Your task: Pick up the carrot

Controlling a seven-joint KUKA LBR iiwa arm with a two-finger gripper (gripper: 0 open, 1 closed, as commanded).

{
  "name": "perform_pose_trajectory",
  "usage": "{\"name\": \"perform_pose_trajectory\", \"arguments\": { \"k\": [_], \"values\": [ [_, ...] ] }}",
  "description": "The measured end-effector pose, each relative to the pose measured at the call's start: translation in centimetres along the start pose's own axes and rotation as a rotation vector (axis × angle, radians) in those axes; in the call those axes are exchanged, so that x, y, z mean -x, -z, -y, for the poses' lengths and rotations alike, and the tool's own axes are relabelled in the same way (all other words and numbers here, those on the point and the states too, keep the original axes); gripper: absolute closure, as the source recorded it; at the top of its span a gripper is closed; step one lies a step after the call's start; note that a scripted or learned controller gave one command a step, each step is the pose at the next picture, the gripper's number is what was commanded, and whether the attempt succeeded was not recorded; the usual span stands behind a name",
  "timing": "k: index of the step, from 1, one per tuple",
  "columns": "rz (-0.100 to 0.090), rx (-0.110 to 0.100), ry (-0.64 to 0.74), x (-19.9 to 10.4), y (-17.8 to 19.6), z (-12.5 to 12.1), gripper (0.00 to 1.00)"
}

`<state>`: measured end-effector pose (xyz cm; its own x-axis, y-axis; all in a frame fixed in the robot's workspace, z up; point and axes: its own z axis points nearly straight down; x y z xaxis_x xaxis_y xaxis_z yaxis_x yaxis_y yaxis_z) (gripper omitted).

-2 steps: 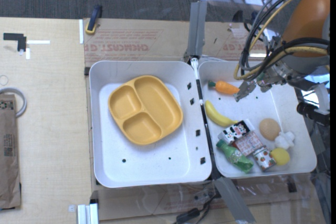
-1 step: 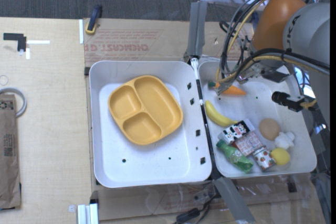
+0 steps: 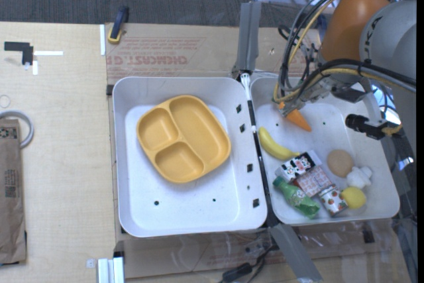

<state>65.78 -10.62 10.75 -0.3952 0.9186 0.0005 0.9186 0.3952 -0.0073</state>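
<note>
Gripper (image 3: 291, 105) at the carrot (image 3: 299, 120)

Your carrot lies just near-right of the fingertips, long axis running far-left to near-right; you cannot tell the finger gap.

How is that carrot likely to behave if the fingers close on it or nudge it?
The carrot looks like a small, stiff toy, so it is probably light. Its tapered shape may squirt out of a pinch. Lying flat on the right bin floor, it would likely roll or pivot toward the banana if nudged.
</note>
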Motion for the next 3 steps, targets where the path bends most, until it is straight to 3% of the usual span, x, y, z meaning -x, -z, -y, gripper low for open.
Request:
{"name": "perform_pose_trajectory", "arguments": {
  "k": [1,2,3],
  "values": [
    [0.003,0.004,0.0,0.1,0.1,-0.1,0.0],
    [0.003,0.007,0.166,-4.5,8.4,6.4,0.0],
    [0.005,0.009,0.377,-0.8,0.6,3.8,0.0]
  ]
}}
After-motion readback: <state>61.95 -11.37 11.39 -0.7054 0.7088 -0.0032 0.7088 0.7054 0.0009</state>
